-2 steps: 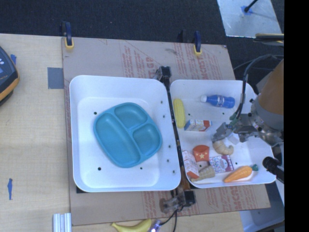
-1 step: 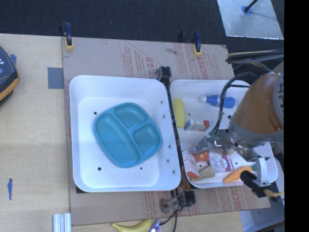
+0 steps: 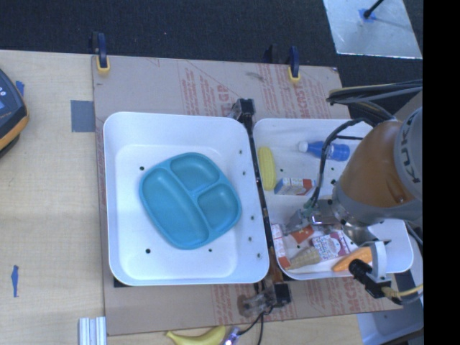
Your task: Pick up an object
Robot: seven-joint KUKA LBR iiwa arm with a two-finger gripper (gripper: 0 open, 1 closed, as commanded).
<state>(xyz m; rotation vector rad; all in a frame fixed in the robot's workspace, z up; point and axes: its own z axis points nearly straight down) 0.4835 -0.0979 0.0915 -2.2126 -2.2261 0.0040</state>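
Flanking one blue plate [image 3: 190,200], two bins [image 3: 115,192].

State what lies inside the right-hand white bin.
Right bin holds a yellow corn cob, a blue-capped bottle, a small tube and packets. The arm covers the rest.

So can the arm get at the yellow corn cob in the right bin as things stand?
Probably yes. The corn cob lies by the right bin's left wall with open floor around it, and the arm hangs over that bin.
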